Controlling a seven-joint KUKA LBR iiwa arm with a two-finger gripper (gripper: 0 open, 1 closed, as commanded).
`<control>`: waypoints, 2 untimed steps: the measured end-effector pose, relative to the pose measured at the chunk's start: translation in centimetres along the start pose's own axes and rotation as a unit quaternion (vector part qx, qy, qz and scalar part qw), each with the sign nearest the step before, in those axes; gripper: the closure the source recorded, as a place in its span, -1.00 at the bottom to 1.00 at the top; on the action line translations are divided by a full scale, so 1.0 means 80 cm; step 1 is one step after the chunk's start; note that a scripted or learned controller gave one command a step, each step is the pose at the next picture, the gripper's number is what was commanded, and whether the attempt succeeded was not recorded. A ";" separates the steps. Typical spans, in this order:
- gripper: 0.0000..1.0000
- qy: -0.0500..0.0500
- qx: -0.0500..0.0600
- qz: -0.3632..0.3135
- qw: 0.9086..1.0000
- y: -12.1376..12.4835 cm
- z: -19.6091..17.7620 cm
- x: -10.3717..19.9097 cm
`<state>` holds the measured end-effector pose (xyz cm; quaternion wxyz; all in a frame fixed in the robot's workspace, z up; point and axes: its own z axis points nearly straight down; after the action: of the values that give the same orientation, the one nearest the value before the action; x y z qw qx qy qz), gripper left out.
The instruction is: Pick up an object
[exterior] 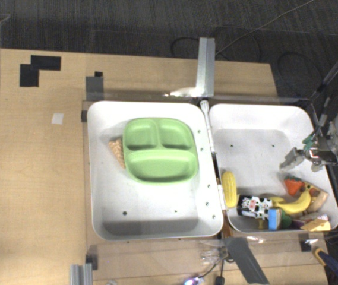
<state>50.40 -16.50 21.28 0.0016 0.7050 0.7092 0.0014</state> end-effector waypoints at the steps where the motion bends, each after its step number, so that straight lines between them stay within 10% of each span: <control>1: -1.00 -0.001 -0.001 -0.036 0.999 0.032 0.147 -0.047; 2: -1.00 -0.001 -0.006 -0.037 0.999 0.108 0.153 0.002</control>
<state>59.08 -16.29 9.07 0.0068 0.6780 0.7350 0.0052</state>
